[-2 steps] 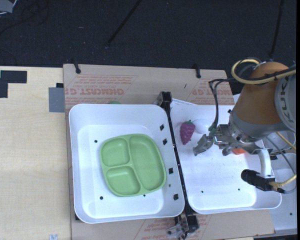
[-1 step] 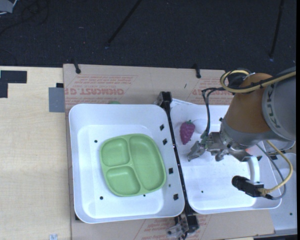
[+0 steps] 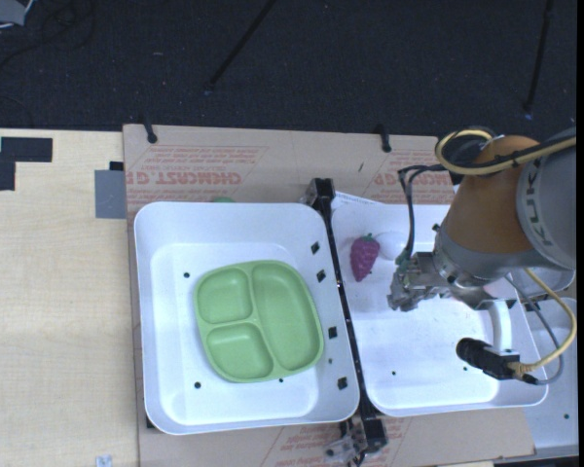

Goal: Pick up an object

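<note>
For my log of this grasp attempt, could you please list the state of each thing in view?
Green divided plate: flat in the left bin, upright, compartments bare.
Purple grape bunch: lying loose in the right bin, near the divider.
Gripper: low over the right bin, beside the grapes, not on them.

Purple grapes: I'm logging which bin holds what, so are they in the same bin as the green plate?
No, the grapes lie in the right bin, while the plate sits in the left bin.

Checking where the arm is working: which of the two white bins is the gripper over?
The right-hand bin, the one with the purple grapes. The gripper hangs just right of them. The left bin holds a green divided plate.
</note>
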### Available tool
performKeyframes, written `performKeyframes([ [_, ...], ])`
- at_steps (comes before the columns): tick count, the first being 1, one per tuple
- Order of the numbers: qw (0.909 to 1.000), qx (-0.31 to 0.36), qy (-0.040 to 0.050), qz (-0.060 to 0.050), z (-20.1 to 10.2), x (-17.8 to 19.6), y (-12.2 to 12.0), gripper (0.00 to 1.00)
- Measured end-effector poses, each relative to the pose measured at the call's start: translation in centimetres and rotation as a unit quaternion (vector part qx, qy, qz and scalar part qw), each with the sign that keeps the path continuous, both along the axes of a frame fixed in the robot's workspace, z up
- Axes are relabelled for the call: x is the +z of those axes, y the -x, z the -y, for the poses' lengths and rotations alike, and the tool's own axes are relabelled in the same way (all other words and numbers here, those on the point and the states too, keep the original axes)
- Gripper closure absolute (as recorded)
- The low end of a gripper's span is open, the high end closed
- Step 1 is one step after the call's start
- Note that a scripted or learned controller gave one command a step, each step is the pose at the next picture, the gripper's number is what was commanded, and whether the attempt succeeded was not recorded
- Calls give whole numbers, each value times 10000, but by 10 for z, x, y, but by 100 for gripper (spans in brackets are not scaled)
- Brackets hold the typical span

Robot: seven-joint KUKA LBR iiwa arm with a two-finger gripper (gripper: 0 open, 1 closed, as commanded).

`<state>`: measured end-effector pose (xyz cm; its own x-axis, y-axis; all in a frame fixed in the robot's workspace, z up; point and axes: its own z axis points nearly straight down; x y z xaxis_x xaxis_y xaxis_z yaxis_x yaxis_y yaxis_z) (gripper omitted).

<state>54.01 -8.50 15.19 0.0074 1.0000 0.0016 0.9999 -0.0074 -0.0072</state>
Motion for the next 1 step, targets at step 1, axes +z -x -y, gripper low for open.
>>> performKeyframes([
  [1, 10000, 32, 8, 42, 3, 62, 4, 100],
])
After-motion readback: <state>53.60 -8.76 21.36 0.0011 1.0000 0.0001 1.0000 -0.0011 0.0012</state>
